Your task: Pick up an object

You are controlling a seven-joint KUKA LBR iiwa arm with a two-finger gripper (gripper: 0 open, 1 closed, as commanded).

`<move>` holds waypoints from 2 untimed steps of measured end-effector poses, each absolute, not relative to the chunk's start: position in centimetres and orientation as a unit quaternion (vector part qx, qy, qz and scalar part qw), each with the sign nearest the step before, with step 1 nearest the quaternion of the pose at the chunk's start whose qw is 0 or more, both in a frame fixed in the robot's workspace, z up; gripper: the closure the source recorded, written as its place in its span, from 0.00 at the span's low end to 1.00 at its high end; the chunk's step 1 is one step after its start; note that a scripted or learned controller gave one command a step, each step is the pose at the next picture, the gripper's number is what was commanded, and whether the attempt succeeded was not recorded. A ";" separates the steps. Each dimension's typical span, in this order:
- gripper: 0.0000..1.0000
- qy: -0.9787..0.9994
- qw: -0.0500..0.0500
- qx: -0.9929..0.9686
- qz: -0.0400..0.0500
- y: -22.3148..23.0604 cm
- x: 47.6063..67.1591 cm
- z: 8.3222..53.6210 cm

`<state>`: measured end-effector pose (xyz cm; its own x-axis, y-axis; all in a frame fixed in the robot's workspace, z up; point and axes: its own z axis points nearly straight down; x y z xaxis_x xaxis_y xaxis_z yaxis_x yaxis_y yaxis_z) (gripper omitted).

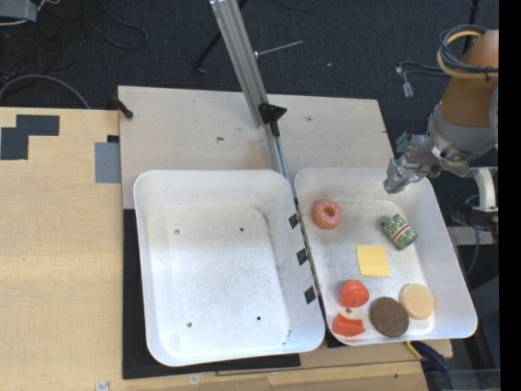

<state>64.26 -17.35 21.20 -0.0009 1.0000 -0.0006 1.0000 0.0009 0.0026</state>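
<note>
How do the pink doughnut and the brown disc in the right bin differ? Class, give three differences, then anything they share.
The pink doughnut has a hole in its middle; the brown disc is solid. The doughnut is light pink, the disc dark brown. The doughnut lies alone near the bin's far left side; the disc lies at the near end against a cream disc. Both are round and lie flat in the right bin.

Two bins sit side by side on the worktop [203,129]. The left bin [163,194] adjoins the right bin [452,292], which holds a doughnut [327,214] near its back left corner, a packet [400,231] towards its right edge, a square slice [373,260] centrally, and four pieces [389,316] along its front edge.
</note>
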 end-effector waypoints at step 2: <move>1.00 0.709 -0.002 0.706 0.000 -13.1 63.8 25.1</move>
